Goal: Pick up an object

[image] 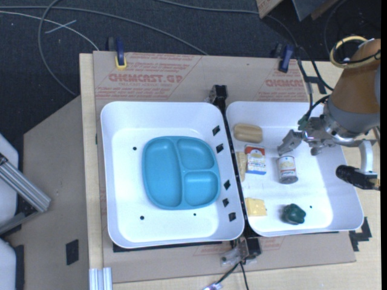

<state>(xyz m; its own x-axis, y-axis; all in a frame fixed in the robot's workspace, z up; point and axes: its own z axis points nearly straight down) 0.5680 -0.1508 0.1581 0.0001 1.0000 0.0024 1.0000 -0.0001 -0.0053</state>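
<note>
Resting on a plywood bench (151, 71), 2 white bins (115, 162), dark carpet (36, 53), hand (302, 141) spread wide.

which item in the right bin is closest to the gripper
The small can, lying just below the gripper. The tan bread-like piece, the carton, the yellow block and the green lump all sit farther off.
</note>
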